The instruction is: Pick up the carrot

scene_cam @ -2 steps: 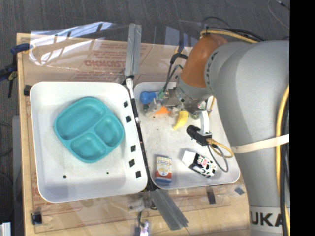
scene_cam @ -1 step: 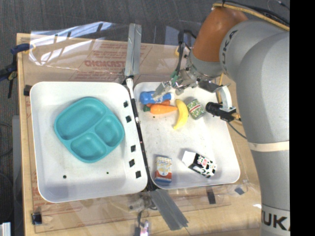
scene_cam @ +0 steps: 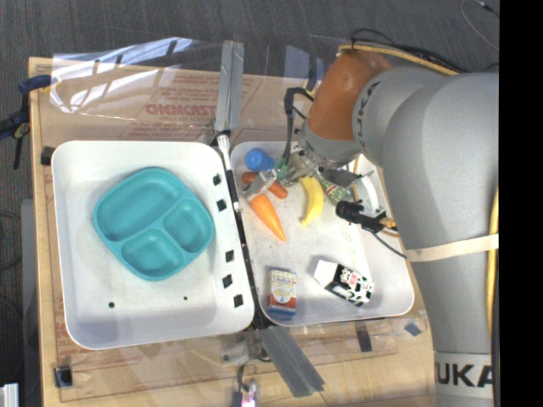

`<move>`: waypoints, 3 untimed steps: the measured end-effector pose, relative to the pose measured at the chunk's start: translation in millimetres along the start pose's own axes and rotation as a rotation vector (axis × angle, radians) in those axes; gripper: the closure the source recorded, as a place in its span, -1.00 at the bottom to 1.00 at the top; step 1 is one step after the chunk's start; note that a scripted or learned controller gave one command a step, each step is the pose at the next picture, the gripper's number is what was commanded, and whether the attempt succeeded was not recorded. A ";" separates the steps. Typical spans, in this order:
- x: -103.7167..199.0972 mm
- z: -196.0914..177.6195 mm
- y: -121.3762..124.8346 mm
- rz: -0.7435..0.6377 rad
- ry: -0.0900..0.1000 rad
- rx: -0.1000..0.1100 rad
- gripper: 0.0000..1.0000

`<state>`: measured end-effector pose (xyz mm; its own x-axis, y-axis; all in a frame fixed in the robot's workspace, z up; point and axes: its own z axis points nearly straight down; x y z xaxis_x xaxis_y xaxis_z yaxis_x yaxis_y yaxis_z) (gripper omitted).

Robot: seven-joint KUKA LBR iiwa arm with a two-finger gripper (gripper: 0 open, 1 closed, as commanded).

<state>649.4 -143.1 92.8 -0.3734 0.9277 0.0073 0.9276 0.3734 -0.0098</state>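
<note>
The carrot [scene_cam: 268, 214] is orange and tapered, lying in the right bin [scene_cam: 392, 288] near its left wall with the thin tip pointing toward the front. My gripper [scene_cam: 282, 176] hangs low over the back of that bin, just behind the carrot's thick end and to its right. A small orange piece [scene_cam: 278, 191] sits directly under the gripper, between it and the carrot. The grey arm with its orange band [scene_cam: 339, 100] reaches in from the right and hides the back right part of the bin.
A yellow banana [scene_cam: 312, 202] lies right of the carrot. A blue ball [scene_cam: 259, 159] and a small brown item [scene_cam: 248, 178] sit at the back left. A small carton [scene_cam: 282, 291] and a cow-patterned item [scene_cam: 344, 280] lie in front. The left bin [scene_cam: 76, 295] holds a teal divided plate [scene_cam: 153, 223].
</note>
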 end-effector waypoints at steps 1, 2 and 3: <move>30.5 2.4 -51.4 -0.240 -0.011 -0.007 -1.00; 30.1 -5.5 -50.8 -0.243 -0.010 -0.005 1.00; 16.0 -112.4 -68.8 0.078 -0.007 -0.009 1.00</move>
